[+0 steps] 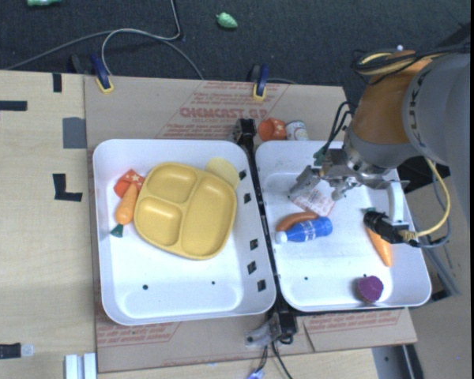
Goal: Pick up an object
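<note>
Blue bottle (307, 230), hot dog (297, 219) touching, purple fruit (370, 288) apart

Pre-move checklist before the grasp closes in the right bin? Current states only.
1. Gripper over right bin: ok.
2. Target under fingers, pale wrapped packet: cannot tell if gripped.
3. Blue bottle crowding the packet: not ok, it lies close beside it.
4. Carrot and purple fruit apart from the gripper: ok.
5. Yellow tray sits in left bin, out of path: ok.
</note>
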Motion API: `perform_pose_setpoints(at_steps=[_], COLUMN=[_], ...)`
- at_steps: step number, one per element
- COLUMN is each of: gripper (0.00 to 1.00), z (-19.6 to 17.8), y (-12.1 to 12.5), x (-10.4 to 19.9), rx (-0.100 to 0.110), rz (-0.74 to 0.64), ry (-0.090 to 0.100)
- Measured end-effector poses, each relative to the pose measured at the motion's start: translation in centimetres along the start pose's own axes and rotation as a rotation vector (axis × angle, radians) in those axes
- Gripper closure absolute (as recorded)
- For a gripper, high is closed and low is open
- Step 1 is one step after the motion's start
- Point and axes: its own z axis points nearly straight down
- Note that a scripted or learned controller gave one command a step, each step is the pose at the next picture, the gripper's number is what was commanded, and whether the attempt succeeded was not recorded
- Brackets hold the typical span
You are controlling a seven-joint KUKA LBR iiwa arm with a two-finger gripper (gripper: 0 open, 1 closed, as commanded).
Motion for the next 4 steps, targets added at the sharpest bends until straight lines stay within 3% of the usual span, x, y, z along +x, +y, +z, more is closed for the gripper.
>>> perform_pose_setpoints(at_steps=[1,2,3,4], gripper=[0.00,1.00,0.00,0.00], z=[6.7,5.8,5.8,7.1], y=[-1.2,-1.2,-1.2,-3.9], x=[0.6,0.6,0.6,0.7], rx=[-0.017,-0.016,-0.015,-0.010], rz=[0.001,0.001,0.001,-0.001], ry=[-0.007,-0.007,-0.007,-0.002])
